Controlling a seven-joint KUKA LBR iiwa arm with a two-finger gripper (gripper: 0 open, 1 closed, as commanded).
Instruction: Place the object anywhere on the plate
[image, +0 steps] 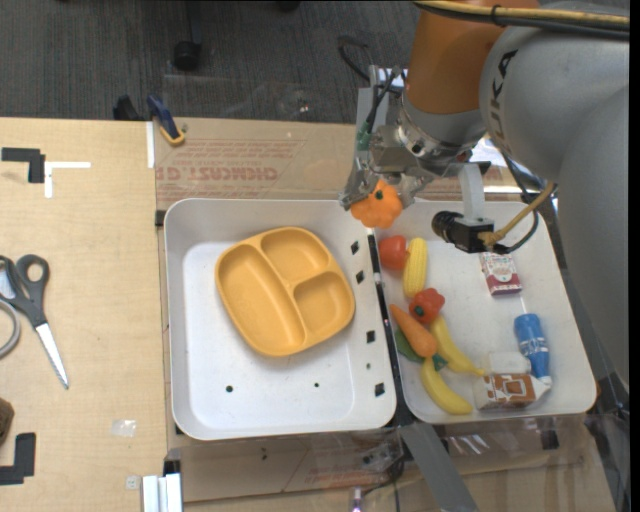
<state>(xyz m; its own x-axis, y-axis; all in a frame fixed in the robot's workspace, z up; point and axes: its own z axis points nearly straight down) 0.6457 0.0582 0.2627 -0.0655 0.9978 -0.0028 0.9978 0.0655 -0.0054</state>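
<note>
A yellow-orange divided plate (285, 288) lies in the left white bin (200, 380), tilted so its corners point toward the bin walls. My gripper (378, 195) hangs over the far end of the divider between the two bins. It is shut on a small orange pumpkin-like toy (377, 205), which shows between and just below the fingers. The toy is held above the bins, up and to the right of the plate's far corner.
The right bin (560, 330) holds a red tomato (393, 250), a corn cob (416, 266), a red pepper (428, 303), a carrot (415, 330), a banana (445, 385), a blue bottle (531, 343) and two small cartons (502, 273). Scissors (38, 310) lie on the bench at left.
</note>
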